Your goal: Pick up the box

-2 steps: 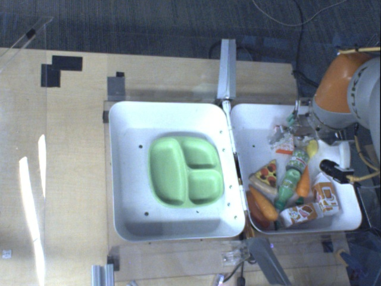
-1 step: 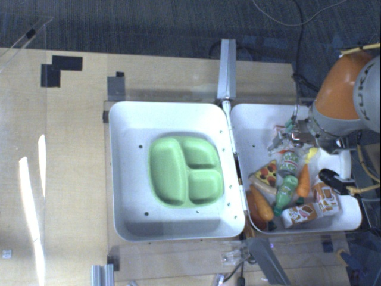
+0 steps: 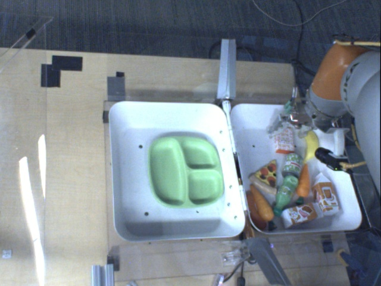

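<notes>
Gripper [image 3: 293,117] sits low over the back part of the right bin [image 3: 256,119], metal end blurred & small; can't tell its state, and nothing is visibly held in it. It's just above a small white-and-red packet [image 3: 284,140], may be touching the top edge, can't confirm. Arm [image 3: 351,82] comes in from the right, orange band at top, grey wrist below.

Right bin holds a heap of toy food. Banana [image 3: 311,144] lies just right of the packet. In front: green bottle [image 3: 288,183], carrot [image 3: 304,181] tilted beside it, pizza slice [image 3: 267,173] to the left, hot dog [image 3: 260,204] at front-left corner. The box [image 3: 325,196], white w/ orange print, lies near the right wall toward the front, well apart from the gripper. A second orange-print carton [image 3: 298,214] lies on its side just left of it, touching or nearly so.

Left bin [image 3: 125,159] carries a green divided tray [image 3: 186,169] w/ three compartments, about centred. Metal divider post [image 3: 227,70] stands between the bins at the back. Black tape marks [image 3: 59,68] on the bench [image 3: 65,177], far left.
</notes>
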`<state>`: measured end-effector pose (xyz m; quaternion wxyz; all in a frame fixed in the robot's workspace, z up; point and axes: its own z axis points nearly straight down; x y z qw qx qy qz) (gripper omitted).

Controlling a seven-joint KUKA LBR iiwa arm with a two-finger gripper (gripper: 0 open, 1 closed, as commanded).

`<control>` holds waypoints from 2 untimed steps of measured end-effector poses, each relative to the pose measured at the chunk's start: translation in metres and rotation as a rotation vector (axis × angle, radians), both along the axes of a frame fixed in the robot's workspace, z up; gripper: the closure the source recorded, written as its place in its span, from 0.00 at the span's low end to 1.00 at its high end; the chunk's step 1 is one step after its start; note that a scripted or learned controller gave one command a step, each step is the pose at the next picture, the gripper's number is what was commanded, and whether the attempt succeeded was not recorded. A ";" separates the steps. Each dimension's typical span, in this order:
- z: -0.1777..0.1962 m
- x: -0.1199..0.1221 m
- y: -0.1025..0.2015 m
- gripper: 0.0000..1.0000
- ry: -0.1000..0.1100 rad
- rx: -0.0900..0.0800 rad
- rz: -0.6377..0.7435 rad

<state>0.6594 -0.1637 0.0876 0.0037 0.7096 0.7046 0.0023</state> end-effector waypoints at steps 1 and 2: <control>0.001 0.008 0.003 0.00 0.002 -0.003 0.313; 0.015 0.012 0.005 1.00 -0.009 -0.006 0.318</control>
